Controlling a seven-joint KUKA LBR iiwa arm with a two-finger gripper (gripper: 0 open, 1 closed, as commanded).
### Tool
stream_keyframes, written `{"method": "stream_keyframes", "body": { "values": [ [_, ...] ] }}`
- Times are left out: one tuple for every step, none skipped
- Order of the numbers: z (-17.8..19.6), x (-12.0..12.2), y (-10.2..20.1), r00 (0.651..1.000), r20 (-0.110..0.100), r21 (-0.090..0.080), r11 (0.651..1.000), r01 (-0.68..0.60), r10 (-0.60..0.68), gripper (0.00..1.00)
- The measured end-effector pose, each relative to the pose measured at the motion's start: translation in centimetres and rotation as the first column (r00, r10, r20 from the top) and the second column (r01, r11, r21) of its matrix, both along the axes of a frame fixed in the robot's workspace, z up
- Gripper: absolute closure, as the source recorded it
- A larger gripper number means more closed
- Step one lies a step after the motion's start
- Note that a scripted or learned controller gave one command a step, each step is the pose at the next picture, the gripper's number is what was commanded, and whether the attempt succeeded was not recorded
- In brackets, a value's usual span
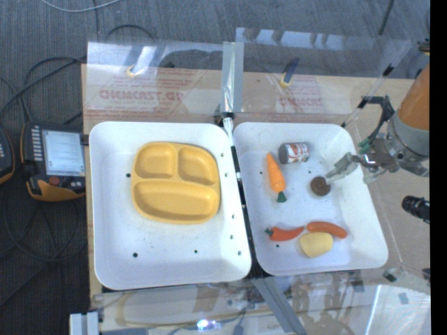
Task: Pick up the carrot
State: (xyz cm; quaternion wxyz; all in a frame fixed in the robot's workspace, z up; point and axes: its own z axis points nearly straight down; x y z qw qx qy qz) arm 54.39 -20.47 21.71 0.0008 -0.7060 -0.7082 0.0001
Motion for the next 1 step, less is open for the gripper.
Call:
{"method": "stream_keyframes", "body": {
  "values": [
    [-9.79,3.39,4.60,0.967,0.000,0.000,0.967,-0.254,0.254,0.00]
  ]
}}
